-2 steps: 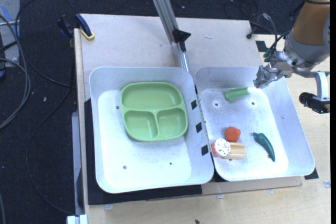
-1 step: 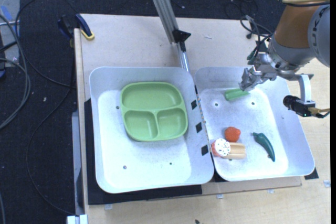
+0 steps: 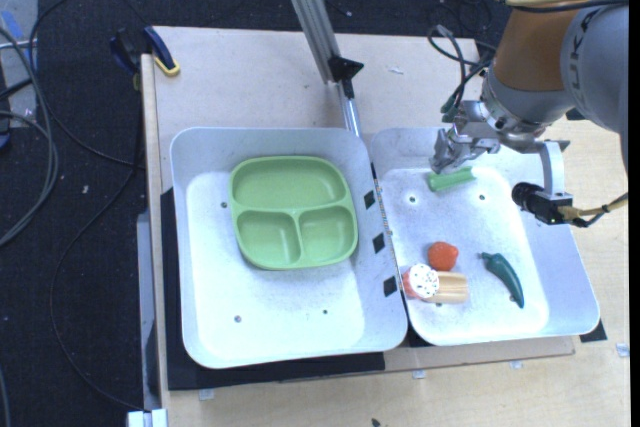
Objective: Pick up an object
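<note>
Green plastic catches the eye first: a divided plate (image 3: 295, 212) sits in the left bin (image 3: 200, 315), and a small green block (image 3: 451, 179) lies at the far edge of the right bin (image 3: 560, 315). The arm has its gripper (image 3: 450, 155) low over that block, seemingly because it is the piece chosen for the pick. The gripper's tip sits right at the block's far side, touching or nearly so; from where I stand I cannot tell how the hand is set or whether it has hold of anything. Nearer in the same bin lie a red-orange piece (image 3: 443, 255), a tan toy with a spotted end (image 3: 436, 286) and a dark green pepper (image 3: 504, 277), all well apart from the gripper.
</note>
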### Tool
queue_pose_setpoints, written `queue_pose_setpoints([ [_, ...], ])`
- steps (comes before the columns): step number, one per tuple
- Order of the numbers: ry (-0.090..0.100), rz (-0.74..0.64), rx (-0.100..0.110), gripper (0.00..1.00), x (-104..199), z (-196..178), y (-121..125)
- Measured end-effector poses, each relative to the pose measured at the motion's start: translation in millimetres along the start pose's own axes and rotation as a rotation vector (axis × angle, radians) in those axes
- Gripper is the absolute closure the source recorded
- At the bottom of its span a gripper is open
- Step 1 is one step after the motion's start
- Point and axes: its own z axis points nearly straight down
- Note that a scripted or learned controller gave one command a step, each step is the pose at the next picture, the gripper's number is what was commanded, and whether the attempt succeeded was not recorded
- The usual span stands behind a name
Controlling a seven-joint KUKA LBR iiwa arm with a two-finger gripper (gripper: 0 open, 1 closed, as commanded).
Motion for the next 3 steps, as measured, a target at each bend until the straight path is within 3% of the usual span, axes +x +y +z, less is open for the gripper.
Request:
queue_pose_setpoints([
  [2, 0.0, 0.0, -0.001, 1.0, 113.9, -20.5, -25.9],
  [3, 0.0, -0.001, 0.003, 1.0, 170.9, -10.2, -41.9],
])
